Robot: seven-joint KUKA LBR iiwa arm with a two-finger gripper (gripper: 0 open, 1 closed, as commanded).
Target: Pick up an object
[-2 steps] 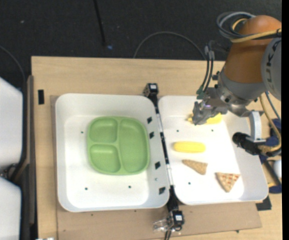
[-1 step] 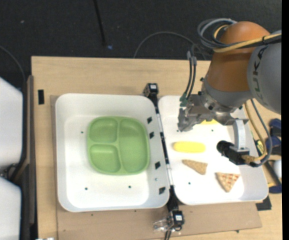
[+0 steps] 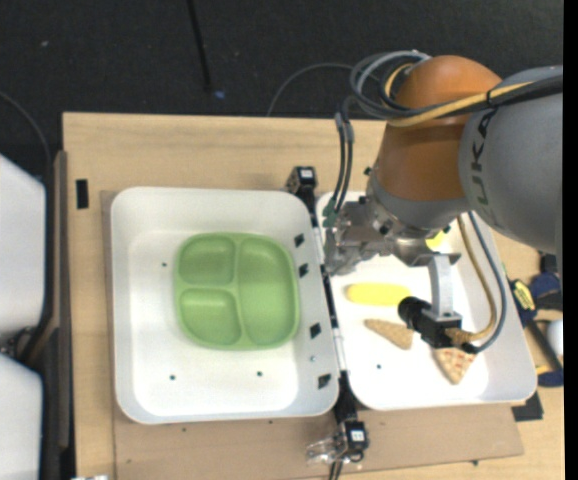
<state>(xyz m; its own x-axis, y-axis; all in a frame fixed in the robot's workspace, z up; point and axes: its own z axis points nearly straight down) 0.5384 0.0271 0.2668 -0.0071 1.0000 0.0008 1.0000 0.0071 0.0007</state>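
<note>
I see the claw (image 3: 354, 240) above the yellow banana (image 3: 376, 294), whose long axis runs left-right; claw state indeterminable.

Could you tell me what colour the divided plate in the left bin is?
Light green divided plate, camera view.

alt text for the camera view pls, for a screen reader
A grey and orange robot arm reaches in from the right over the right white bin, which holds a yellow piece and two tan wedge-shaped pieces. The left white bin holds a green divided plate.
</note>
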